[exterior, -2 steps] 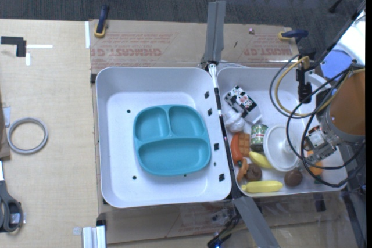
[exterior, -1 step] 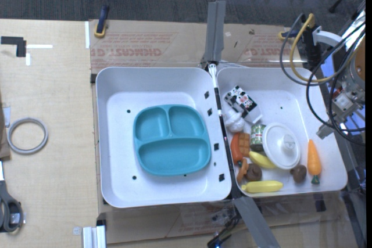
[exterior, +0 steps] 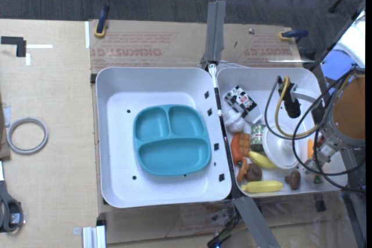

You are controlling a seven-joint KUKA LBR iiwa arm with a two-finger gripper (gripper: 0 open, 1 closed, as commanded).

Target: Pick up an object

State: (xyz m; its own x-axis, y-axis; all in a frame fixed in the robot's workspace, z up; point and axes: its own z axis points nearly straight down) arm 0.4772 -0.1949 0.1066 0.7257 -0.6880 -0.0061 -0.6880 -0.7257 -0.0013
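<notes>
The right bin (exterior: 264,74) holds a heap of small objects: a black-and-white patterned pack (exterior: 240,99), a white lump (exterior: 233,119), an orange-red piece (exterior: 239,145), a green can (exterior: 257,134), a white bowl (exterior: 279,149), two yellow bananas (exterior: 263,160) (exterior: 261,186) and a brown piece (exterior: 293,179). The arm, with its orange band (exterior: 353,108), hangs over the bin's right side with looped cables in front of it. My gripper (exterior: 318,154) is low at the bin's right edge, just right of the white bowl and largely hidden by the wrist.
The left bin (exterior: 116,96) carries a teal divided plate (exterior: 172,139). On the bench to the left lie a grey tape ring (exterior: 26,135) and scissors (exterior: 9,213). Clamps (exterior: 102,21) (exterior: 293,35) pin the cardboard behind the bins.
</notes>
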